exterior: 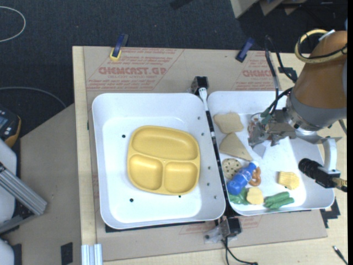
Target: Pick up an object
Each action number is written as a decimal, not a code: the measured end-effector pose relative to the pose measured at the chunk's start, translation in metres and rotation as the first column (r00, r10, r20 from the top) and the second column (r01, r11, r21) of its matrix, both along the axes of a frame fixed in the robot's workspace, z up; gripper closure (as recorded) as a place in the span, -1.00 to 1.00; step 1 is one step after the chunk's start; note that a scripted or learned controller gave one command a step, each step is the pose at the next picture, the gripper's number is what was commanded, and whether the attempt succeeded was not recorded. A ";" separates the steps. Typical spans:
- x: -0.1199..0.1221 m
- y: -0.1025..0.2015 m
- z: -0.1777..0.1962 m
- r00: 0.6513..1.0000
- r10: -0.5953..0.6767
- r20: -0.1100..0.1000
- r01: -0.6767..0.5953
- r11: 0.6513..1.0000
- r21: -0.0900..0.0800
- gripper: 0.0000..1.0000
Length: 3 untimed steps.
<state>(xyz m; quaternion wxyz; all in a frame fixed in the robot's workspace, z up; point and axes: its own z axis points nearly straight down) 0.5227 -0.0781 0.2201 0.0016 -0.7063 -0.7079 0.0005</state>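
Hovering at the right white bin's [242, 99] twelve o'clock, the tool [263, 134], its state unclear, risked missing the tan wedge-shaped toy food [235, 145] at its eight o'clock.

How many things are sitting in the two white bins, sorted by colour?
Yellow: 3, the divided tray in the left bin, plus a cheese-like chunk and a small round piece
Tan: 3, two wedges and a speckled cookie
Blue: 1
Green: 1
Orange: 1
Total: 9
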 end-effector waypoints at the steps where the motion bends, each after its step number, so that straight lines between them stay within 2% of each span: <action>1: 0.001 -0.011 0.015 1.000 -0.003 0.007 0.003 1.000 -0.003 1.00; 2: 0.000 -0.006 0.014 1.000 -0.001 0.003 0.001 1.000 -0.001 1.00; 3: 0.000 -0.009 -0.007 1.000 -0.003 -0.002 0.003 1.000 0.000 1.00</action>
